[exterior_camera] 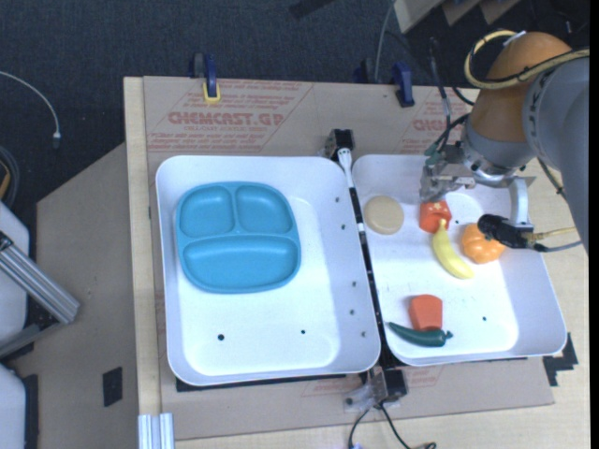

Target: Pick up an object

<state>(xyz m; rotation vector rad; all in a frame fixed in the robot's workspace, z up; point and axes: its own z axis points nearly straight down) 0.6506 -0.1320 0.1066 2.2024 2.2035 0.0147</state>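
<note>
We see the gripper (436, 191) directly above the red pepper (434, 215), w/ the banana (450, 253) just below; finger state: cannot tell.

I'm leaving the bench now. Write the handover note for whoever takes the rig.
Gripper: low in the right bin, just above the small red item; whether it is open or shut can't be made out, and nothing is seen held.
Right bin: tan round disc, banana, orange pepper-like piece, red-orange cup, green chili pepper.
Left bin: blue divided plate.
Done: arm positioned near the red item.
Left: grasp and lift an object.
</note>
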